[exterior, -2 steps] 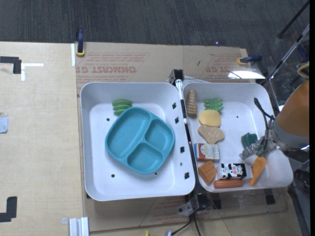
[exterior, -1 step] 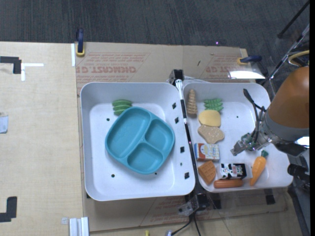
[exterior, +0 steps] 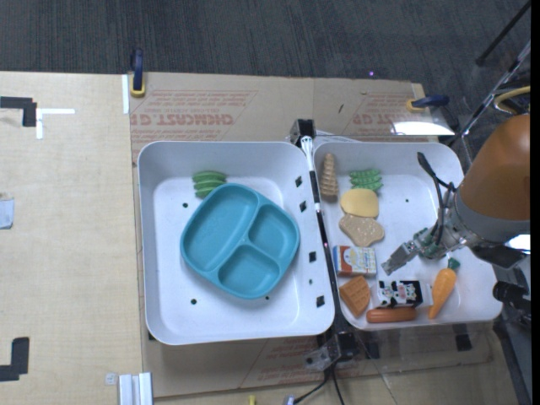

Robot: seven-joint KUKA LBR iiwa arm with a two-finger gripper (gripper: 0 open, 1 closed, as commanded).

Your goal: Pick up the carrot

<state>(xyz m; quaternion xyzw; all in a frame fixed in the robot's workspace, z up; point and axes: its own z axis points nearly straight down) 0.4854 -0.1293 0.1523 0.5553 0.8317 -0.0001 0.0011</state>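
Seemingly light, rigid and slick, the orange plastic toy carrot lies in our right bin's near-right corner; we'd grip mid-body, our two-finger gripper hanging empty nearby.

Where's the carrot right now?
The orange toy carrot lies in the right white bin, near its front right corner, just right of the black-and-white carton, below the end effector.
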